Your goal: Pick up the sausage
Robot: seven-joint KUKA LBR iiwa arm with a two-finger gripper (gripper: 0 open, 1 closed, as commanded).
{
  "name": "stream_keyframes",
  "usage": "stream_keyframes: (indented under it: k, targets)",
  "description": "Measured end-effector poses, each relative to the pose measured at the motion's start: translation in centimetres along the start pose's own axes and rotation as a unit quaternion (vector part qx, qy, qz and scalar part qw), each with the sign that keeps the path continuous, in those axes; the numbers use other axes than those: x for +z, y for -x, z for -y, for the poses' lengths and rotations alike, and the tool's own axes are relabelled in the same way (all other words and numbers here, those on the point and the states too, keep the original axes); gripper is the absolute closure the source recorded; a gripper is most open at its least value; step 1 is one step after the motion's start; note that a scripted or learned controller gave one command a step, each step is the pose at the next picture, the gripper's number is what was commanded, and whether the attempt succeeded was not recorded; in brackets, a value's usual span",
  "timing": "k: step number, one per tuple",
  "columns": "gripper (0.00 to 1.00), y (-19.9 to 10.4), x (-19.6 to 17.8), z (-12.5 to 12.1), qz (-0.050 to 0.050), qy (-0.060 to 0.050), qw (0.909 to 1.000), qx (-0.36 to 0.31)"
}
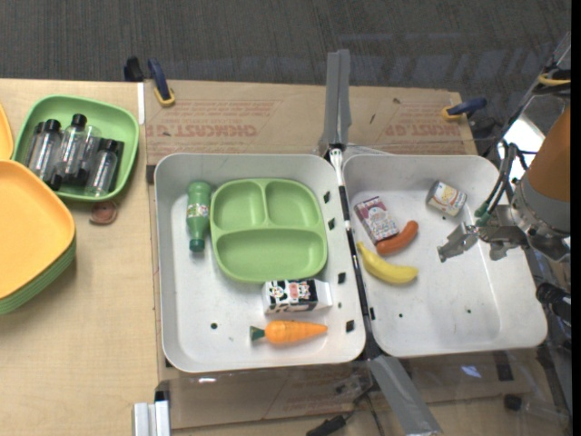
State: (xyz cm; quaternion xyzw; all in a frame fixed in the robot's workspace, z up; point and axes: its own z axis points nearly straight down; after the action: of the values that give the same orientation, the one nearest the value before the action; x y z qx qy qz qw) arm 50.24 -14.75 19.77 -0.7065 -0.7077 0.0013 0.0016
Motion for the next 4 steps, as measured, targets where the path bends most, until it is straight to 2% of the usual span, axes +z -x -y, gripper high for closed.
stream_keyframes:
  k: [1,2,3,4]
  targets:
    - [0.0,3.8,7.7,0.3,0.0,0.0,0.9993,0.037]
    - [1.0,3.8,6.9,0.3,0.0,0.0,0.9992,0.039]
    - [1.0,3.7,7.6,2.3,-0.001,0.0,0.9953,0.097]
    - [1.0,3.8,8.6,2.6,-0.001,0.0,0.9822,0.188]
